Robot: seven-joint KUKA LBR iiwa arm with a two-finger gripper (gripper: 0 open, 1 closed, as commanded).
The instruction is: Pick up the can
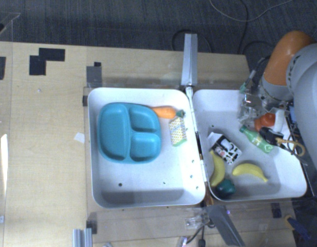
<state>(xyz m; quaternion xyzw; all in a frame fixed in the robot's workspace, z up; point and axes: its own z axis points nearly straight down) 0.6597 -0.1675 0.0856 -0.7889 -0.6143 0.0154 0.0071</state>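
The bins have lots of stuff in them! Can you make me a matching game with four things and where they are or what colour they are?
Things:
1. divided plate
2. carrot
3. bananas
4. green bottle

Clues:
A. yellow, right bin, near its front
B. green, right bin, near the gripper
C. blue, fills much of the left bin
D. orange, left bin, by the back wall

Pairs: 1-C, 2-D, 3-A, 4-B
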